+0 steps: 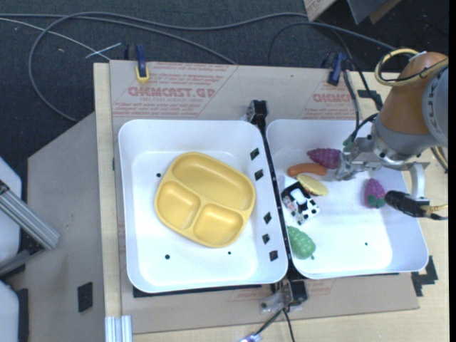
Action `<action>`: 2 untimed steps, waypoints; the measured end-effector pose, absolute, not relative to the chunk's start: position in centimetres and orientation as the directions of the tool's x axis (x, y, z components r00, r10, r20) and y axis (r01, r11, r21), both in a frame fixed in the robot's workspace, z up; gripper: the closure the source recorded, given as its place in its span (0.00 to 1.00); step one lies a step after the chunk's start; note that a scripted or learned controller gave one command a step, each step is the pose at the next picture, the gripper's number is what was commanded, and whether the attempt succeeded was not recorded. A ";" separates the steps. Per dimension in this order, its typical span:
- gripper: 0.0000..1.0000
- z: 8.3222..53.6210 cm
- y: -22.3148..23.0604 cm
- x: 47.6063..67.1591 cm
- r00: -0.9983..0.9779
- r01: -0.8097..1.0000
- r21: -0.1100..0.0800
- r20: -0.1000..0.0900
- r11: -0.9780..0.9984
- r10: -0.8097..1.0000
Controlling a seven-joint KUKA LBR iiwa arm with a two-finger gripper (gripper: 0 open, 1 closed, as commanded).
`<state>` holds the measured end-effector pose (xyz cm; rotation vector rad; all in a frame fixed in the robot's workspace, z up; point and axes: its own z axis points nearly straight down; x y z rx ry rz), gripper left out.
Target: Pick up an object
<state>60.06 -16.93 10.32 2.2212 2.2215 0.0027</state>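
My gripper (348, 167) hangs over the upper middle of the right bin (370, 251), at the end of the grey arm (402, 123). Just to its left lie a purple grape bunch (324, 155) and an orange sausage-shaped toy (306, 169). A yellow oval piece (313, 185) rests below them, touching a black-and-white toy cow (300, 204). A magenta fruit (375, 192) lies just right of and below the gripper. Near the bin's front left corner sits a green knobbly toy (300, 243). Nothing shows in the gripper's grasp.
The left bin (139, 191) holds a yellow three-compartment tray (205, 199). A black divider with clips (265, 184) runs between the bins. A black part with a cable (405, 204) sticks out at the right bin's right side.
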 end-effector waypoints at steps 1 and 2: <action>1.00 15.3 -15.9 60.3 -0.002 1.000 0.005 -0.001 0.002 1.000; 1.00 20.6 -15.9 60.4 -0.001 1.000 0.006 -0.001 0.001 1.000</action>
